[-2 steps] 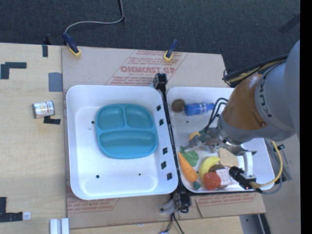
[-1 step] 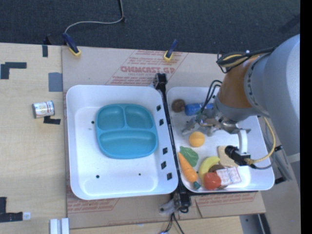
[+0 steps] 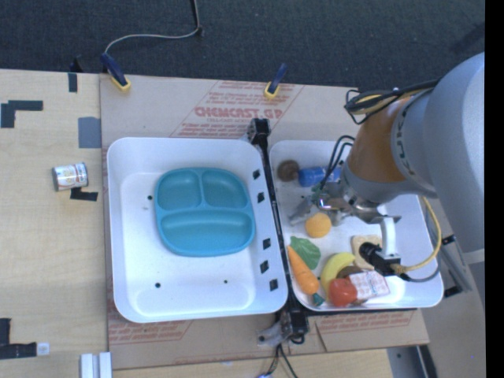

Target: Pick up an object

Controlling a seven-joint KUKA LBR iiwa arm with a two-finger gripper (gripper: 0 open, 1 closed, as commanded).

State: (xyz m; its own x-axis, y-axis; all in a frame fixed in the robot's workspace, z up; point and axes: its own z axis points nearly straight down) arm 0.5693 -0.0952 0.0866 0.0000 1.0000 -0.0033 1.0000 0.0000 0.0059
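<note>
A pale wooden bench [image 3: 47,274] under brown cardboard [image 3: 228,109] meets dark carpet [image 3: 315,22] beyond.

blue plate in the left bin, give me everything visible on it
The blue plate is a light-blue, rounded-rectangle divided tray that looks like matte plastic. Raised ridges split it into three compartments: two smaller ones along the far side and one wide one along the near side. It lies flat, face up, roughly centred on the floor of the left bin, slightly toward the far wall. Nothing sits in it or touches it apart from the bin floor. It looks clean and undamaged.
</note>
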